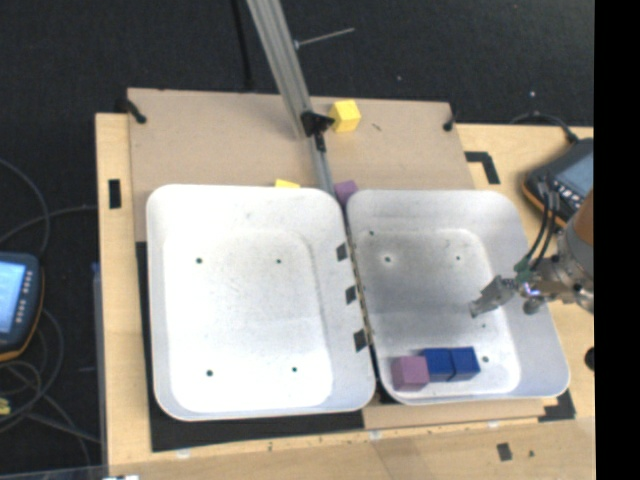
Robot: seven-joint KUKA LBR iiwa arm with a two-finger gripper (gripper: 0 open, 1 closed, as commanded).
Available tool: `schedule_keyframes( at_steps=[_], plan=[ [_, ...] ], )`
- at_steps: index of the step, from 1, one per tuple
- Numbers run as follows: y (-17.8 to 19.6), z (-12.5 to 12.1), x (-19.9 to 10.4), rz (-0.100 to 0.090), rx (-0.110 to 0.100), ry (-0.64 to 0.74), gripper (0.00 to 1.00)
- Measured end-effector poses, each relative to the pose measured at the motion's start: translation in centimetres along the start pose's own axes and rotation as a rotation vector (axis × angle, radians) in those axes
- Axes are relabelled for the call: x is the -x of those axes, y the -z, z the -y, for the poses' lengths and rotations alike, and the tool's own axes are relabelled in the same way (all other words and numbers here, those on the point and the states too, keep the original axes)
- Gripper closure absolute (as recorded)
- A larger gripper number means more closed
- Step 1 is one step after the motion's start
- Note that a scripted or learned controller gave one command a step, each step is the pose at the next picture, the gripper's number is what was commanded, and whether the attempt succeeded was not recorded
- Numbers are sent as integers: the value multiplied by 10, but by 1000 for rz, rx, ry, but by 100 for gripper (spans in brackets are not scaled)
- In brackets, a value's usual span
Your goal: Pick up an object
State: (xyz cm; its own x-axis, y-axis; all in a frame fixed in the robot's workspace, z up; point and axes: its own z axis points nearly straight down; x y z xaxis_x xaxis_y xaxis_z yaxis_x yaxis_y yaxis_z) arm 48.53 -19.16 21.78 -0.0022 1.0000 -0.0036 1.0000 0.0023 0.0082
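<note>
The approach step is judged in hand. The gripper is seen over the right bin, nothing held; its spread cannot be told. A blue block and purple block lie at that bin's near edge; a descent there is called for.

A tan wooden bench stands on a dark floor. A flat cardboard sheet lies on the bench top. A grey metal post rises at a slant from the far side of the bench. Black cables trail on the floor left of the bench, beside a handheld screen unit.
</note>
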Motion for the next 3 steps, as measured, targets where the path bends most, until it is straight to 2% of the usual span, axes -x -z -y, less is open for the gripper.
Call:
schedule_keyframes(
  at_steps=[3],
  plan=[
    [-4, 1, 0, -1, -4, -11, 0]
  ],
)
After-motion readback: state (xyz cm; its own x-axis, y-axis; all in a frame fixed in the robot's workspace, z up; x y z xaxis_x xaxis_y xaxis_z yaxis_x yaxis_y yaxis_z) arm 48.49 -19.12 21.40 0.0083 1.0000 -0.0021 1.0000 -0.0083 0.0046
